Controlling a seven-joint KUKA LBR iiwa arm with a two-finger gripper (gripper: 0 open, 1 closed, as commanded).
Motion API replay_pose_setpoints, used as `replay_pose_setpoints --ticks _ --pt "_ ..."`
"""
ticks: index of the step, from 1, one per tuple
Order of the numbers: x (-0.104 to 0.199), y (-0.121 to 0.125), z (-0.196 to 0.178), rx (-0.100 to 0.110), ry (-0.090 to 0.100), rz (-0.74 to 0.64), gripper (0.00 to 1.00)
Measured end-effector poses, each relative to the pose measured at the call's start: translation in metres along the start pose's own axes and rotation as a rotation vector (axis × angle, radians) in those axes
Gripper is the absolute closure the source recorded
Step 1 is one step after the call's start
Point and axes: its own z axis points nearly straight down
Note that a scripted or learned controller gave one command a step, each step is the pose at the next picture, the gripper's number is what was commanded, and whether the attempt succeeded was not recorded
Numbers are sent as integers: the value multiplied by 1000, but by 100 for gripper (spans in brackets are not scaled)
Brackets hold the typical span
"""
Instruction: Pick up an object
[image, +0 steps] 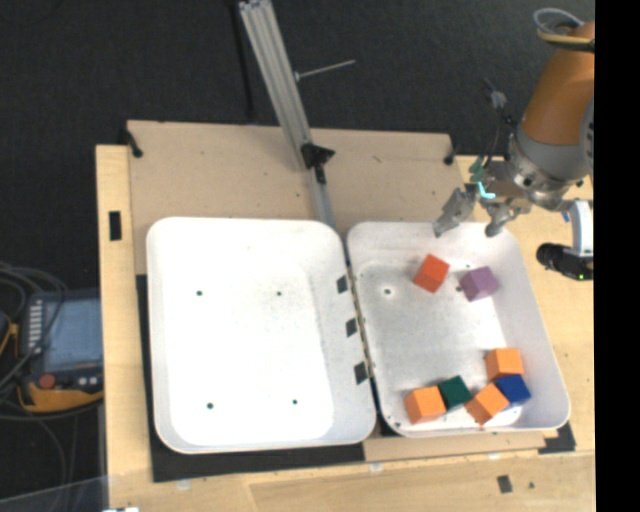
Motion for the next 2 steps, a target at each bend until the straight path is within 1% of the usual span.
replay_pose_setpoints --ticks 1,2 --pt "-1 1 -3 -4 -4 -2 0" --pt "-11 6 48 0 -4 3 0"
